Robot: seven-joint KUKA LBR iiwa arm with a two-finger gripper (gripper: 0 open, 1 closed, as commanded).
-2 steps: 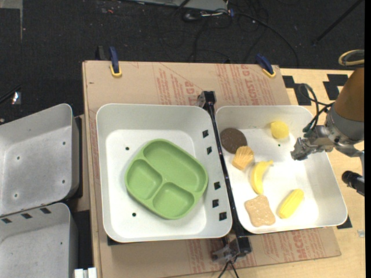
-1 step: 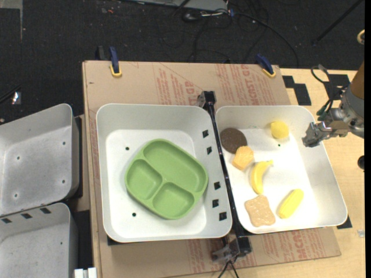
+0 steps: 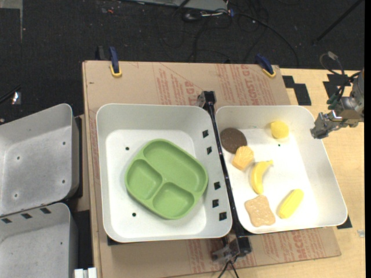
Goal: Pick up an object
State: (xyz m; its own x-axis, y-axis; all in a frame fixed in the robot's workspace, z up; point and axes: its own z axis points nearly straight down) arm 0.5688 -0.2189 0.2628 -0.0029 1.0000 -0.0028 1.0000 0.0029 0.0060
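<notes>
- Gripper (image 3: 322, 126): poised over the right bin's (image 3: 316, 161) far-right rim, ready to descend; finger opening cannot be told; holding nothing.
- Banana (image 3: 259, 175): mid-bin, ungrasped, among other food pieces.
- Green tray (image 3: 167, 179): in left bin (image 3: 113, 155).

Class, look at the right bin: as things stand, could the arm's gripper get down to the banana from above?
Probably yes. The banana lies flat in the right bin, apart from the neighbouring orange chunk and toast, with nothing over it. The gripper hovers at the bin's right rim.
</notes>
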